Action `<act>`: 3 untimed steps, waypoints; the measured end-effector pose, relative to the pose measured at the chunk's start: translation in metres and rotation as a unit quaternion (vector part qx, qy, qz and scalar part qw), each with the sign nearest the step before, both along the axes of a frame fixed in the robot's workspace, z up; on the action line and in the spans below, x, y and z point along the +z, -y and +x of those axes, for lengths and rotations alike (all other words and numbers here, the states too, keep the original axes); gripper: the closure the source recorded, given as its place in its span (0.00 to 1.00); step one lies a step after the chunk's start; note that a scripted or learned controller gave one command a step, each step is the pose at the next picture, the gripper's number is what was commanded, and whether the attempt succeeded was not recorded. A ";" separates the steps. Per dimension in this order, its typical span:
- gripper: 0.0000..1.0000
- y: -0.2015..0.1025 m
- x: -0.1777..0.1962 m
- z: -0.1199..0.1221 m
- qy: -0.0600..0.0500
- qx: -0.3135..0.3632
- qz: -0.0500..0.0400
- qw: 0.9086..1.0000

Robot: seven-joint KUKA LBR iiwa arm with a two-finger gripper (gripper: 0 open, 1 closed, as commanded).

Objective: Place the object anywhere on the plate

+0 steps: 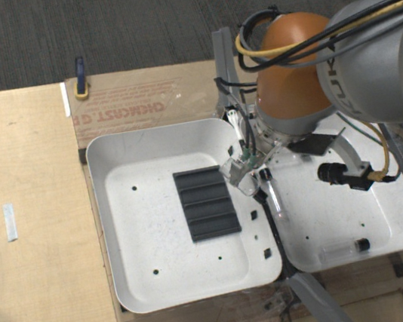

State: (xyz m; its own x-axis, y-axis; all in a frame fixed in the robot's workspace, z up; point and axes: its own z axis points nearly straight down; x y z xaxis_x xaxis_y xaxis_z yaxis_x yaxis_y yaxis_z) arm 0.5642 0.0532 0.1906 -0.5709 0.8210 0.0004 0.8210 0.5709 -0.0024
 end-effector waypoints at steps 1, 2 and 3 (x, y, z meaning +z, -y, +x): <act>1.00 -0.059 0.009 -0.027 0.000 0.035 0.000 0.999; 1.00 -0.064 0.056 0.031 0.001 0.213 0.000 0.977; 1.00 -0.086 0.095 0.052 0.002 0.482 0.001 0.876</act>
